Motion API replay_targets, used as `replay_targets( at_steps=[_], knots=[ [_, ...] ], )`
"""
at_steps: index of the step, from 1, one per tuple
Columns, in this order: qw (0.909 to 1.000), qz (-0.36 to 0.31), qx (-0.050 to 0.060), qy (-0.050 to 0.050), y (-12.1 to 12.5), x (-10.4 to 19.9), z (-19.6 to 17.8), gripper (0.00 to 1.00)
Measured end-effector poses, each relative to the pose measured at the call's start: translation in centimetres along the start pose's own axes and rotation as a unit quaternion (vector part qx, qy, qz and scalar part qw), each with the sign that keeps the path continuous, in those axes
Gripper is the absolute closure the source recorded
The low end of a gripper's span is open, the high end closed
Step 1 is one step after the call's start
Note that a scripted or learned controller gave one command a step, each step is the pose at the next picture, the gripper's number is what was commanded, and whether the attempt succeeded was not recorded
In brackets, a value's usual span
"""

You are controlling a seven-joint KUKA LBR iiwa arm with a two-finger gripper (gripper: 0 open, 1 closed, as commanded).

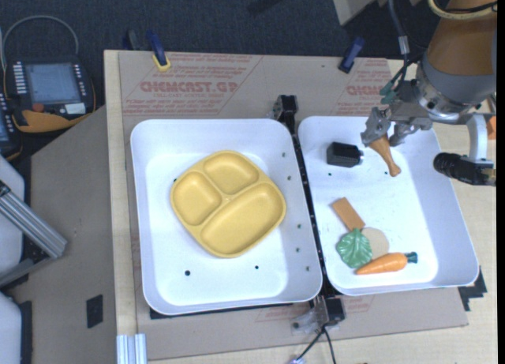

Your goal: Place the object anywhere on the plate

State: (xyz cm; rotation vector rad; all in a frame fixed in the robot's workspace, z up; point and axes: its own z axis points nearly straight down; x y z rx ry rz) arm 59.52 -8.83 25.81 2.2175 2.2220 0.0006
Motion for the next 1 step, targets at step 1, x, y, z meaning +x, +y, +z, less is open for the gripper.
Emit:
replay_targets(
  at_steps=[1],
  knots=[
    [1.0000, -0.001, 0.005, 0.002, -1.63, 4.38, 0.22, 1.00]
  ],
)
